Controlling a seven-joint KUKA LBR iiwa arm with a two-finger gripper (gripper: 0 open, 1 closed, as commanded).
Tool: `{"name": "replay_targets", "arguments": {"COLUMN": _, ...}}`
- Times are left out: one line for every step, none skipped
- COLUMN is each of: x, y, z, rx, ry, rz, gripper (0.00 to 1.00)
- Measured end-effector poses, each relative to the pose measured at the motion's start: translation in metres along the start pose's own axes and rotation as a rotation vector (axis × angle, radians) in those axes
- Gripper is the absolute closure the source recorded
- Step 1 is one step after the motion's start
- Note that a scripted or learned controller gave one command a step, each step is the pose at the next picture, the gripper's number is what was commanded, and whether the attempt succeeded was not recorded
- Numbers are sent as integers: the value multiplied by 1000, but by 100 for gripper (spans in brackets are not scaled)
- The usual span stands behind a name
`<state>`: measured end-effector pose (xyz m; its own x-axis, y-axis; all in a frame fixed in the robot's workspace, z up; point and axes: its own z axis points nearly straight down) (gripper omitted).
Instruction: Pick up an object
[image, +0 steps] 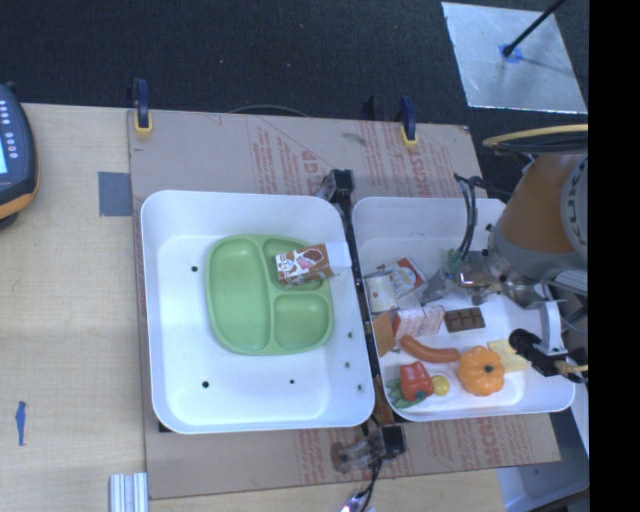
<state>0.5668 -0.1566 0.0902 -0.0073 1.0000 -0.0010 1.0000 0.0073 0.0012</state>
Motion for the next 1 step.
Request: {"name": "replay_targets", "arguments": {"x": -39, "y": 48, "z": -3, "rx": -1, "ry": -2, "rz": 1, "gripper": 0}}
